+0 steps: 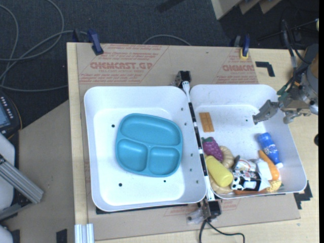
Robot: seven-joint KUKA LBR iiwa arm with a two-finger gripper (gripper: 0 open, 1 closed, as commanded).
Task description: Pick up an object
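My arm (pixel 309 92) is running off the right edge. My claw (pixel 276 111) is blurring, its grip unreadable. Toys (pixel 243 173) are overlapping in the right bin's (pixel 238 96) corner, hiding one another.

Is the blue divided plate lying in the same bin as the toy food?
No: the blue divided plate lies alone in the left bin, while the toy food is piled in the right bin.

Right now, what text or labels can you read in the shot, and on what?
"CHEMCAST GP": red print on the brown sheet behind the left bin.
"CHEMCAS...": same print behind the right bin, cut off.
Smaller red lines beneath both: too blurred.
Blue bottle label: too small to read.
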